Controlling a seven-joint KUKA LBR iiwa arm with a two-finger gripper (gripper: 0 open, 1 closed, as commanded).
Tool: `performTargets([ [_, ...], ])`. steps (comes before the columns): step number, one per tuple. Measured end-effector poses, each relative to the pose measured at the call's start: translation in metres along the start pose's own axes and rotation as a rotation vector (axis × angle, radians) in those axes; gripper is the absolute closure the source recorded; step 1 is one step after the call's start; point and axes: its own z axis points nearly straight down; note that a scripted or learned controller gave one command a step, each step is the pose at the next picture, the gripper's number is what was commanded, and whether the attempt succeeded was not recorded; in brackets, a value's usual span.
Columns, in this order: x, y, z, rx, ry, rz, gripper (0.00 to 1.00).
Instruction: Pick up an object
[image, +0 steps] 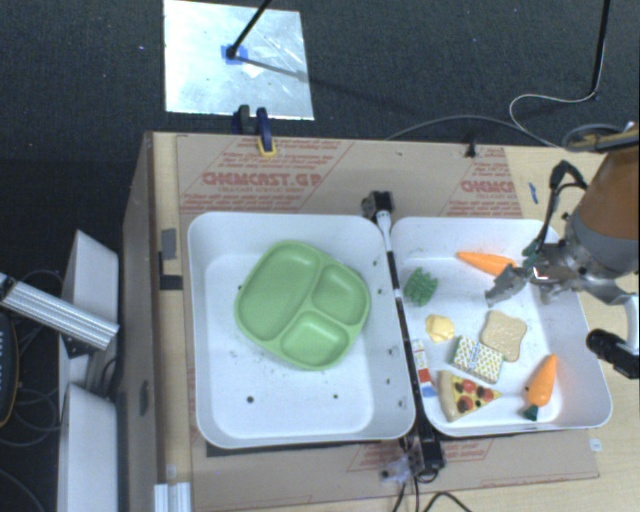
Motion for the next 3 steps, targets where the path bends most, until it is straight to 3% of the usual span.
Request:
performTargets([
  [1, -0.032, -0.015, 0.12, -0.006, -0.003, 0.002, 0.0],
  [2, -0.043, 0.075, 0.121, -0.003, -0.001, -0.001, 0.0],
  [3, -0.06, 0.115, 0.124, 0.018, 0.006, -0.001, 0.0],
])
